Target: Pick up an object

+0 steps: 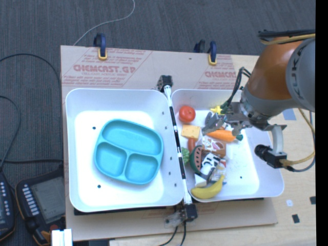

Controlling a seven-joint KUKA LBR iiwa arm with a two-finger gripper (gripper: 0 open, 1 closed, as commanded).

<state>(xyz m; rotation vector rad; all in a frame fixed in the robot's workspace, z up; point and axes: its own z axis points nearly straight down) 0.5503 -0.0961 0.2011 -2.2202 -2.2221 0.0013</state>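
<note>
While jaws (219, 121) hover, grip unclear | left bin (77, 188): blue tray (128, 151) | right bin (266, 181): tomato (187, 114), carrot (223, 135), banana (207, 190)

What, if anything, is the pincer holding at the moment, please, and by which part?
It cannot be told: the pincer sits low over the toy food in the right bin, beside the carrot, but no item visibly sits in it.

We see two bins side by side on the table (102, 68). In the left bin (77, 106) lies a divided tray (128, 151). The right bin (256, 183) holds a heap of things along its left side: a tomato (187, 114) farthest, a carrot (223, 135) to its right, a banana (207, 189) nearest. The gripper (221, 121) hangs just beside the carrot.
</note>
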